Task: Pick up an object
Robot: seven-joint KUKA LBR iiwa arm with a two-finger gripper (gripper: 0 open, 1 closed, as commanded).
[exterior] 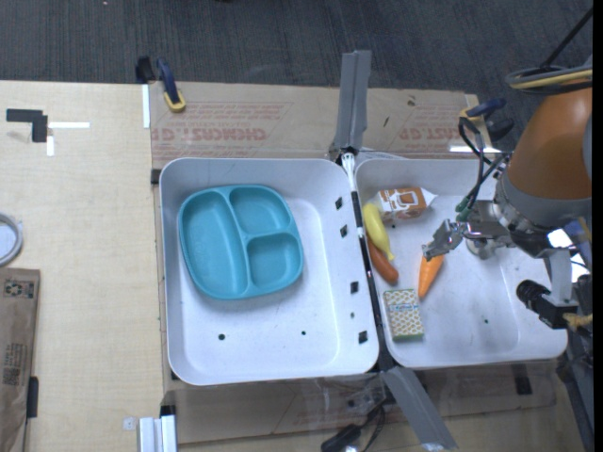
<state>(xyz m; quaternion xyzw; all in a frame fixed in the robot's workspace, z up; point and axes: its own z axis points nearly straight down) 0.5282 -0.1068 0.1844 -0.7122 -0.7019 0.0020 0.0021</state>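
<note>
The carrot (430, 275) lies in the right bin (490, 342), near its middle, with its thin end toward 7 o'clock. The gripper (443, 241) stands just above it, at 1 o'clock from the carrot, and I cannot tell if it is released or clenched. At 9 o'clock from the carrot lie a banana (375, 226) and a hot dog (383, 264) along the bin's left wall. A bread packet (403, 202) is at 11 o'clock, a sponge (404, 314) at 7 o'clock. The left bin (254, 347) holds a blue divided plate (240, 241).
</note>
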